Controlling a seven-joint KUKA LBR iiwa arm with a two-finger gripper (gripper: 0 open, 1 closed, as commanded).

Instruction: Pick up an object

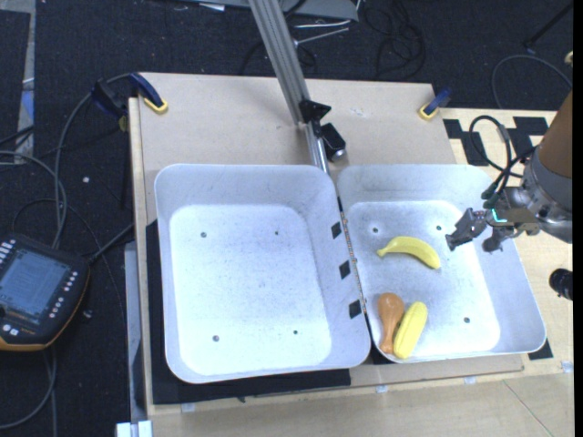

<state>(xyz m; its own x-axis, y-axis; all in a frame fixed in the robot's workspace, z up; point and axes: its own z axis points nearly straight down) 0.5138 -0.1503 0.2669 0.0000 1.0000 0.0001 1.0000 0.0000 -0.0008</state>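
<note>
The arm enters from the right, and most of it is cut off by the frame edge, so that only the wrist and the gripper (474, 232) show, poised over the right part of the right bin (510, 335). Its dark fingers (458, 233) are small and blur against the wrist hardware; they seem to stand apart with nothing between them, though this is hard to make out. A yellow banana (412, 250) lies on the bin floor just left of the fingertips, apart from them. Near the front wall of the same bin lies a second yellow piece, perhaps a corn cob or another banana (409, 329); its surface is too blurred to tell. It touches an orange-brown piece shaped like a drumstick (390, 318) on its left. The left bin (182, 358) sits beside the right one, their rims overlapping along the middle seam. A teach pendant (32, 289) lies on the floor at far left, partly cropped.
</note>
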